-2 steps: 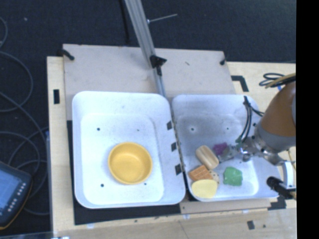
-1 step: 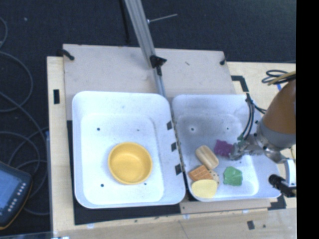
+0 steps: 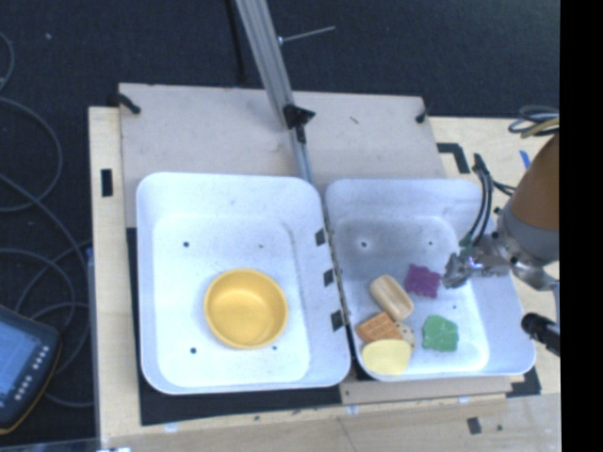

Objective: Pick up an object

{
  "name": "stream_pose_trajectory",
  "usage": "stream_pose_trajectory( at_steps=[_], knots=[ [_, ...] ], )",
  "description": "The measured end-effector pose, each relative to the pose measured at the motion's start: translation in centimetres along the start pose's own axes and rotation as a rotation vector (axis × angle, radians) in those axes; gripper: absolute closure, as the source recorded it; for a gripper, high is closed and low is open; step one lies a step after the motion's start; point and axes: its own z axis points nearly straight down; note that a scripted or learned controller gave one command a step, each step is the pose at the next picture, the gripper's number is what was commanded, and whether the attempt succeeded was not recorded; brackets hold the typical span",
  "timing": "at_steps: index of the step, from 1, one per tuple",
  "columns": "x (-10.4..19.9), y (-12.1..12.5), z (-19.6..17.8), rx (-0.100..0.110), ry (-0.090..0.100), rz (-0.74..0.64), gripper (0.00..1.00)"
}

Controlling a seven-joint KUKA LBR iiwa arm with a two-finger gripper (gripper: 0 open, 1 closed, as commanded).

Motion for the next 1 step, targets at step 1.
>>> stream_pose_trajectory(
  at_steps=[1],
  knots=[
    [-0.4, -0.32, -4.56, 0.0, 0.0, 0.0, 1.0]
  ],
)
